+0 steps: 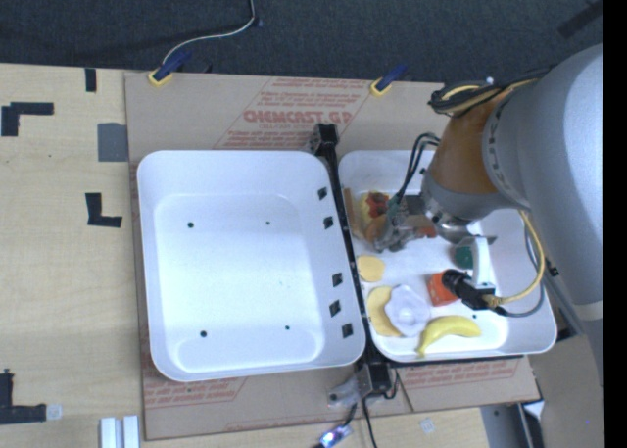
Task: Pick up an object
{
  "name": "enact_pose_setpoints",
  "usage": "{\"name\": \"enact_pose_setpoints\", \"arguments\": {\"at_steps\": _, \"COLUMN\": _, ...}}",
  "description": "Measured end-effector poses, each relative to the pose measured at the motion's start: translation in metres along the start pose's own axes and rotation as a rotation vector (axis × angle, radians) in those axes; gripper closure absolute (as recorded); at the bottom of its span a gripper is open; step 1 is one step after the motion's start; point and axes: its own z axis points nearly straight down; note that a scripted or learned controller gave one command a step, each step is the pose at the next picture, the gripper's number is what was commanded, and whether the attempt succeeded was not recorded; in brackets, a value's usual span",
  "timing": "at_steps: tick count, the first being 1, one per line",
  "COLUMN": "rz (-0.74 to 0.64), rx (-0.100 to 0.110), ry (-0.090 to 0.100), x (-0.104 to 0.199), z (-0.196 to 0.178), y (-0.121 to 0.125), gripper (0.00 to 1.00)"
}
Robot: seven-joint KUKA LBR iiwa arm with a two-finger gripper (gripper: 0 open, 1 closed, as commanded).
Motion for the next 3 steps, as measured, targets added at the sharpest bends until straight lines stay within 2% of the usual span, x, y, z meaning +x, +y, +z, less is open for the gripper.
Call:
{"name": "enact_pose_setpoints", "arguments": {"at_steps": 1, "rz": -0.009, "rx": -0.018, "ry": 0.001, "x": 0.074, "z": -0.156, "y": 0.074, "gripper": 1.00}}
{"name": "enact_pose_setpoints", "arguments": {"at_steps": 2, "rz": -0.004, "rx": -0.011, "ry": 0.001, "x": 0.113, "z": -0.325, "y": 0.087, "gripper": 1.00}}
{"name": "enact_pose_setpoints", "arguments": {"at_steps": 3, "rz": -0.004, "rx": -0.004, "ry": 0.001, "x": 0.206, "z": -0.409, "y": 0.086, "gripper": 1.00}}
